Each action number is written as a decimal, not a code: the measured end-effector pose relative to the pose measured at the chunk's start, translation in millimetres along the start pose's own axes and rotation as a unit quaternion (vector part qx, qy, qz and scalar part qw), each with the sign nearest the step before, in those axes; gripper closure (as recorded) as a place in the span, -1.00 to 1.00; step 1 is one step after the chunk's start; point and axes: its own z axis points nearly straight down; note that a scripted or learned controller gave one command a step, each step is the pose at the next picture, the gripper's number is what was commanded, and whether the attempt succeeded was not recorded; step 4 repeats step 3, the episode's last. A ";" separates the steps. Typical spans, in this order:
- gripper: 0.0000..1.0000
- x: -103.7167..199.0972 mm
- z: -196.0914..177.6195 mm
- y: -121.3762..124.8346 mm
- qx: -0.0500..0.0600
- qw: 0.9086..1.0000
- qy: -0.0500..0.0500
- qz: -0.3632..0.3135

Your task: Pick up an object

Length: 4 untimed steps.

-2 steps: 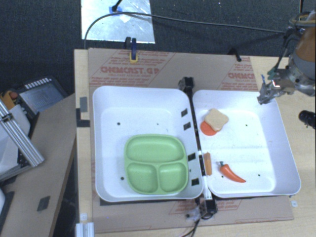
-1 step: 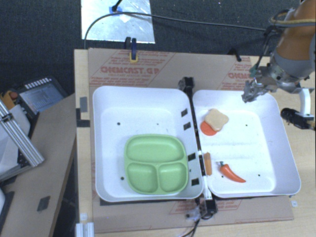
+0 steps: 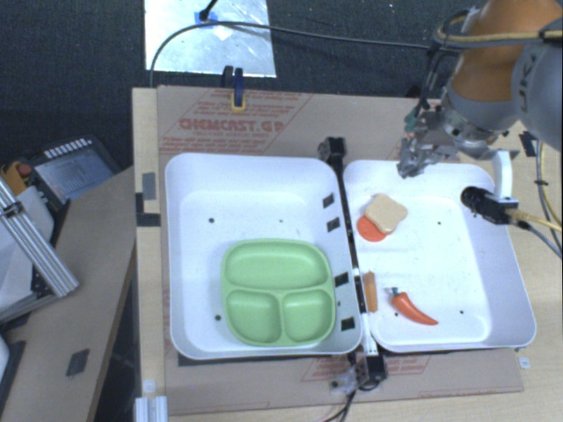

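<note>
In the right bin [image 3: 493, 262] lie a tan slice of bread [image 3: 385, 211] resting on a red-orange disc [image 3: 370, 229], an orange chili pepper [image 3: 412, 307] toward the front, and a small brown stick-shaped piece [image 3: 370, 291] against the left wall. My gripper [image 3: 412, 165] hangs over the bin's back left corner, above and behind the bread, apart from it. Nothing shows between its fingers.
The left bin [image 3: 193, 192] holds a green divided plate [image 3: 277, 290]. A black clip and divider [image 3: 334, 152] run between the two bins. A black fitting with a cable [image 3: 488, 203] sits at the right bin's back right. Cardboard lies under both bins.
</note>
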 end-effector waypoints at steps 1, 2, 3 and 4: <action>1.00 55.9 15.8 0.8 0.001 1.000 0.000 0.001; 1.00 112.0 26.0 9.5 0.000 1.000 0.000 0.000; 1.00 163.5 31.0 -0.4 0.001 1.000 0.000 0.001; 1.00 163.5 31.0 -0.4 0.001 1.000 0.000 0.001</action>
